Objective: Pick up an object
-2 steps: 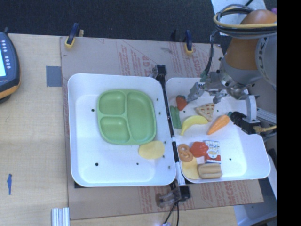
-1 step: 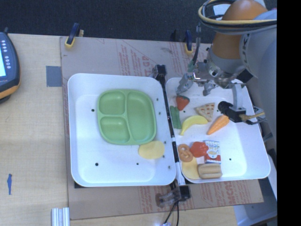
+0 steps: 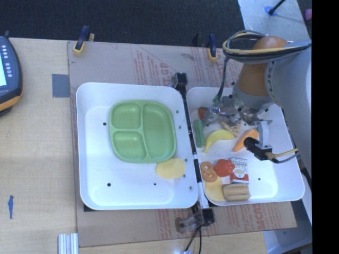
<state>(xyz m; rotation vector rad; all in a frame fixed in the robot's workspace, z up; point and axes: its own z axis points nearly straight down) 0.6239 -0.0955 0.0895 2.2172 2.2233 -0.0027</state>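
Cardboard bench liner (image 3: 159,67), red print unreadable

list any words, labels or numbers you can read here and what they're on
Nothing reads clearly.
Cardboard sheet: red print, too faint and blurred to read.
Small carton: label markings, too small to read.
Handheld pendant: screen and buttons, no legible characters.

Grey arm (image 3: 275,73) reaches in from right, end effector (image 3: 233,118) lowered.

Two white bins (image 3: 87,142), one green plate (image 3: 143,131), one banana (image 3: 218,137)
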